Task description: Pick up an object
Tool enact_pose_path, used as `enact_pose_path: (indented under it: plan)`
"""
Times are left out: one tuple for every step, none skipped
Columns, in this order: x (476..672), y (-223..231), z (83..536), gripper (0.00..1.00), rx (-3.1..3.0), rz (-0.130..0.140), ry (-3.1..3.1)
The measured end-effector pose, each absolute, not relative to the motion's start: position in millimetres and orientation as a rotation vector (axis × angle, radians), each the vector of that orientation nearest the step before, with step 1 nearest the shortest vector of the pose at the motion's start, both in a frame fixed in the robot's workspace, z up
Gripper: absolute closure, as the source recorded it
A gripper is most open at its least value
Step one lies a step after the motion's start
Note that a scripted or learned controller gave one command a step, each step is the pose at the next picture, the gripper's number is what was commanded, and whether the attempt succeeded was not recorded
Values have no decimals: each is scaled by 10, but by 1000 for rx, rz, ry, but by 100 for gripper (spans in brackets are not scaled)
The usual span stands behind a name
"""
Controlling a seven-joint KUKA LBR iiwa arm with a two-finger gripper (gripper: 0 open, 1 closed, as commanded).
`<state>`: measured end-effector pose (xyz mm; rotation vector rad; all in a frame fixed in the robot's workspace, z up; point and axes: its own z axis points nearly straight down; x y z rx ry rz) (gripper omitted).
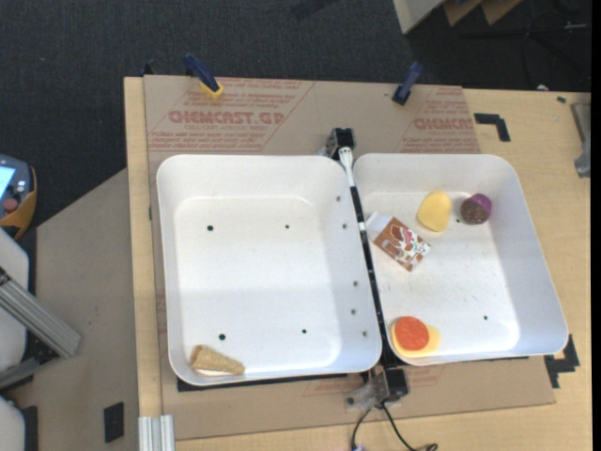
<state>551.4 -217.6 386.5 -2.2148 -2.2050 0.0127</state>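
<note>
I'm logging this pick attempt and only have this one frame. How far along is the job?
Nothing looks done yet. Every item lies loose in the bins: the tan cone in the left bin, and the yellow piece, purple ball, snack packet and orange-red piece in the right bin. Nothing is in hand. The whole pick remains: reach in, grasp one item, lift it.

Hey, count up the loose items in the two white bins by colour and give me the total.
Yellow: 1, a rounded piece in the right bin
Purple: 1
Red and white packet: 1
Orange-red: 1
Tan: 1, a cone in the left bin
Total: 5
</note>
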Motion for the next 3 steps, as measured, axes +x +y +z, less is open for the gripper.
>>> enact_pose_path:
  plan:
    - [5331, -2243, 4054, 100, -2223, 0, -2220]
    - [5113, -2246, 5450, 100, -2234, -11, -2235]
    - [4769, -2236, 4173, 100, -2216, 8, -2210]
